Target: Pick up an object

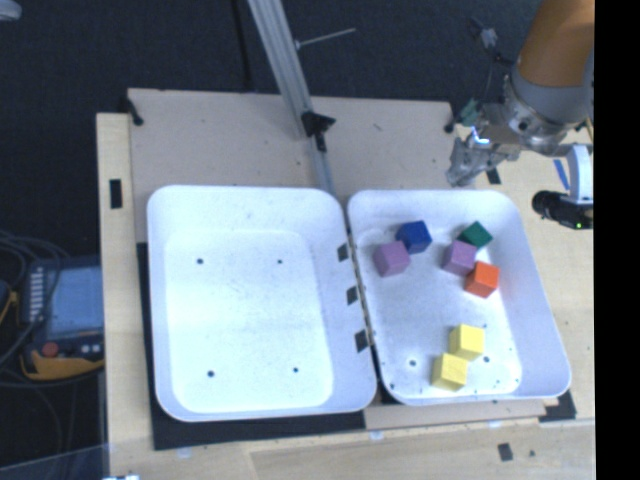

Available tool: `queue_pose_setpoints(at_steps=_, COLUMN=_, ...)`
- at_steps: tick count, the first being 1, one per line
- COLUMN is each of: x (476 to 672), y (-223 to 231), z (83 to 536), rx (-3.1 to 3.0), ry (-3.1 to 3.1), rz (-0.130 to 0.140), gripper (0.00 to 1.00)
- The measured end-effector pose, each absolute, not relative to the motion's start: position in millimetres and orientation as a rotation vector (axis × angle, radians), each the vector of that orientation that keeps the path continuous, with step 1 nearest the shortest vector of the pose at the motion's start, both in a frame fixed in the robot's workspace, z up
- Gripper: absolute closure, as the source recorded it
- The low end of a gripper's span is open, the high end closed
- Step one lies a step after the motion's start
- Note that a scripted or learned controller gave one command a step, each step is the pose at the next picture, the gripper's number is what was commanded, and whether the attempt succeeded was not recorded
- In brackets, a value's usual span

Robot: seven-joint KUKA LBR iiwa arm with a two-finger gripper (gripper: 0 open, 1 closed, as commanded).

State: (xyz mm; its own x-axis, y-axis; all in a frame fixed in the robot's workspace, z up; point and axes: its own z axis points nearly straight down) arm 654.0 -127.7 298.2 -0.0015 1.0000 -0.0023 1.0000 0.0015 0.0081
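Camera view — tan bench, dark floor

The grey arm with its orange band reaches in from the right. Its two-finger metal gripper hangs low, pointing downward.

No text, label, brand, number or sign can be read anywhere; the screen of the handheld pendant left of the tabletop is too blurred.
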Motion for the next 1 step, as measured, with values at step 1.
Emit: queue_pose_setpoints(at_steps=1, x=639.6, y=-82.2, z=297.7, rx=2.215, ry=2.228, rz=0.000, gripper=1.00)
